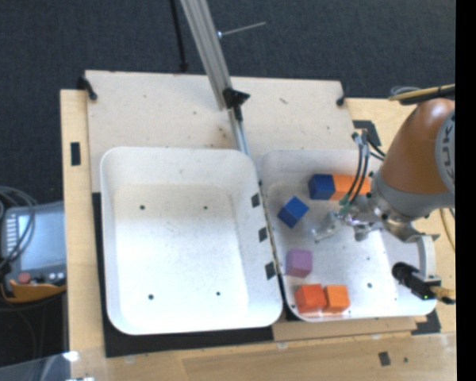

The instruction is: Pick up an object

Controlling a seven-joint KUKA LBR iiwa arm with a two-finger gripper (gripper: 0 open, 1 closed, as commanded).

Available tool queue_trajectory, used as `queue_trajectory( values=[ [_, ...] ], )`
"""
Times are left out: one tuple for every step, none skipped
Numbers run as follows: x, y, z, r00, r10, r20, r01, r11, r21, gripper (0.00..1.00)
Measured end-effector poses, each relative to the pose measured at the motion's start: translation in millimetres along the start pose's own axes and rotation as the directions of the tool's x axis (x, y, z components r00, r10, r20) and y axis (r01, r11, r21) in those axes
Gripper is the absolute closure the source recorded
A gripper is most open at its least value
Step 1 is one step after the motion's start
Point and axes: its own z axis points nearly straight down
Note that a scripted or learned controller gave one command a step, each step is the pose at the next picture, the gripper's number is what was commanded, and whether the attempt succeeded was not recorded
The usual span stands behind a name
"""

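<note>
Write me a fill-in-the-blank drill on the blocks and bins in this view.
1. All the blocks lie in the ____ bin as the view shows it.
2. The purple block lies between the blue blocks and the pair of ____ blocks at the near rim.
3. The number of blue blocks is ____.
4. The gripper hangs nearest the lower blue block, reaching in from the ____.

Missing words: right; orange; two; right

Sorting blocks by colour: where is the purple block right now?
The purple block lies in the right bin, near its left wall, below the blue block and just above the two orange blocks at the bin's near edge.
</note>
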Motion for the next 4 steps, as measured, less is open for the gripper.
queue_trajectory(
  values=[
    [-7.0, -1.1, 41.6, 1.000, 0.000, 0.000, 0.000, 1.000, -0.002, 0.00],
    [-7.1, 0.2, 30.8, 1.000, 0.007, -0.001, -0.007, 1.000, -0.007, 1.00],
    [-11.0, -8.0, -22.1, 1.000, 0.007, 0.001, -0.007, 1.000, -0.008, 1.00],
    [-12.3, -6.2, -68.5, 1.000, -0.007, 0.001, 0.007, 1.000, -0.008, 1.00]
  ],
)
